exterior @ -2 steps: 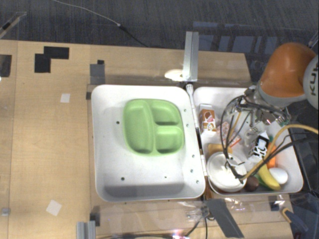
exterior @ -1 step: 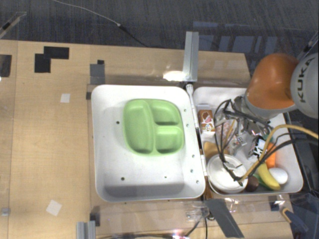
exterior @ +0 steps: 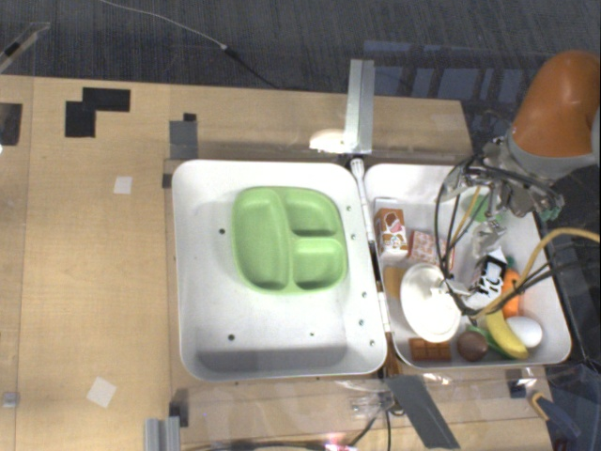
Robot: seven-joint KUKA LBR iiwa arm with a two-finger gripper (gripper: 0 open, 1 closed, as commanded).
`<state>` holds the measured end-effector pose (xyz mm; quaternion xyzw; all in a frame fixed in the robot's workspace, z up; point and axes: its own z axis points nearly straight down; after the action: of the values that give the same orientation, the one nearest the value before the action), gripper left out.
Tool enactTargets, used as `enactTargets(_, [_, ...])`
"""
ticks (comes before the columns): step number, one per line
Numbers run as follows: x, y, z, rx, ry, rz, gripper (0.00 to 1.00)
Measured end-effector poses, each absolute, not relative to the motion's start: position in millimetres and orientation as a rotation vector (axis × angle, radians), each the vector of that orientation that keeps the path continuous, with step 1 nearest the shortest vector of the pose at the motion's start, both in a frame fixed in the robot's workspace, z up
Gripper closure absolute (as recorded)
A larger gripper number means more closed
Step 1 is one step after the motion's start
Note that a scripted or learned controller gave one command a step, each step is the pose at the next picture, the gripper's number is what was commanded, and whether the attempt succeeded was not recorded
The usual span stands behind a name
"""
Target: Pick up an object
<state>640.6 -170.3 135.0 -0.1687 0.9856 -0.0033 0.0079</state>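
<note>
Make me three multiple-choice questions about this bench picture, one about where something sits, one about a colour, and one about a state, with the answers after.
1. Where does the divided plate lie?
A. In the left bin
B. In the right bin, among the food
C. On the wooden bench outside the bins

2. What colour is the divided plate?
A. Red
B. Green
C. Blue

3. How does the white bowl stand relative to the right bin?
A. Inside it, near the banana
B. Hanging in the air above the left bin
C. On the floor beyond the bench

Answers:
1. A, since the plate rests in the middle of the left bin by itself.
2. B, since its whole surface is light green.
3. A, since the bowl lies on the right bin's floor, just left of the banana.
</note>
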Motion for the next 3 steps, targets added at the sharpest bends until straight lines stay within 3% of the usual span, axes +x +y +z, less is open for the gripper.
enactTargets(1, [611.7,-183,106,-0.445,3.090,-0.006,0.00])
enactTargets(2, [619.1,-111,90,-0.324,3.108,-0.003,0.00])
enactTargets(3, [611.3,-91,90,-0.031,3.127,-0.013,0.00])
